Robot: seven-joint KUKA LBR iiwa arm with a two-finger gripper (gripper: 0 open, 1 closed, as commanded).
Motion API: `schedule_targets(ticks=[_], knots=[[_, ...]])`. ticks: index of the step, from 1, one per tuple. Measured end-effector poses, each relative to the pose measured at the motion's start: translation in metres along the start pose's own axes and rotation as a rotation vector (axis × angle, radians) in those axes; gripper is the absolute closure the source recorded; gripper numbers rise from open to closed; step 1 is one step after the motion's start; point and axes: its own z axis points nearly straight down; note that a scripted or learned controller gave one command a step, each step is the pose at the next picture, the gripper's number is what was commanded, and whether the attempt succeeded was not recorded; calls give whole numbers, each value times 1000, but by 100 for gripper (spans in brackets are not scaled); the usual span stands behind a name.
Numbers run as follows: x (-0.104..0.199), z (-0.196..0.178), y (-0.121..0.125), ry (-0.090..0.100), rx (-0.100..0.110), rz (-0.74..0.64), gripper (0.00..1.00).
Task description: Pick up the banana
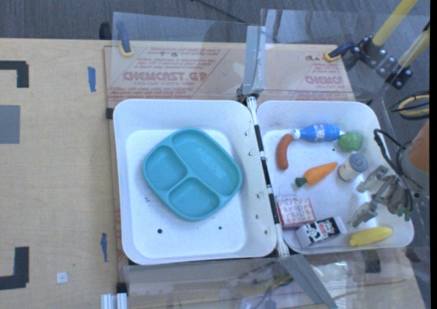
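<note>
The jaws (369,207) are hanging at the lower right of the frame, inside the right-hand shallow white plastic bin (272,118). Whether they are released or clenched cannot be told; nothing is showing between them. The curved yellow plastic banana (371,235) is lying flat on the bin floor just below the jaws, against the lower right rim, apart from them. This placement is probably making the grasp awkward, since the rim is crowding one side of the fruit.

Moving outward, a small grey-capped white bottle (351,167) is standing just above the jaws, and a black-and-white printed carton (320,230) is lying left of the banana, beside a red-and-white printed box (294,211). An orange toy carrot (317,174), a red toy sausage (283,151), a blue-and-white bottle (318,133) and a green round fruit (351,141) are occupying the upper half of the bin.

The left bin is carrying a turquoise three-compartment plastic tray (192,173). Both bins are resting on the pale wooden desk (54,164).
</note>
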Motion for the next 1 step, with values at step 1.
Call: schedule_targets(ticks=[1], knots=[[2,11,5,4,-2,-162,0]])
